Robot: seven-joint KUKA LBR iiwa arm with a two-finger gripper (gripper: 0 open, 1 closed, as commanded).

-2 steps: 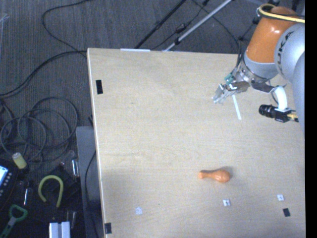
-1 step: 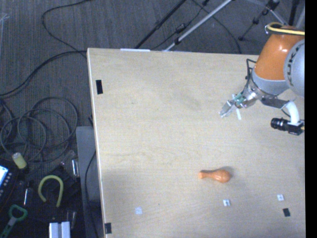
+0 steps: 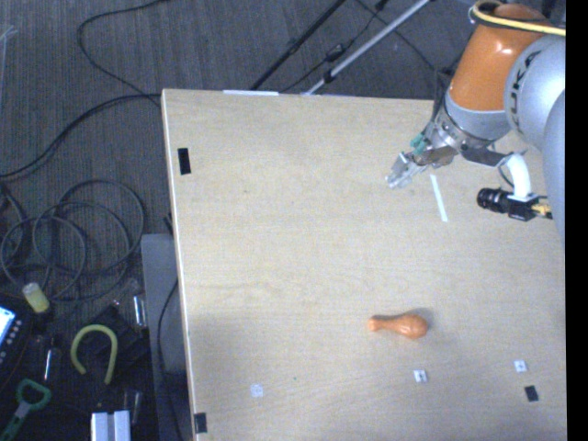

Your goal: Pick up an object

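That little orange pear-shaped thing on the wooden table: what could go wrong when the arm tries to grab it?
The small orange pear-shaped object lies well away from the gripper, so the arm has a long move to make and could land off target. The object looks rounded with a thin neck, so it may roll or slip aside when touched. A thin white stick lies near the gripper and might get knocked.

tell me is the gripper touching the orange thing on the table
Apart. The camera view shows the gripper up near the far right of the table, with a wide stretch of bare tabletop between it and the orange thing.
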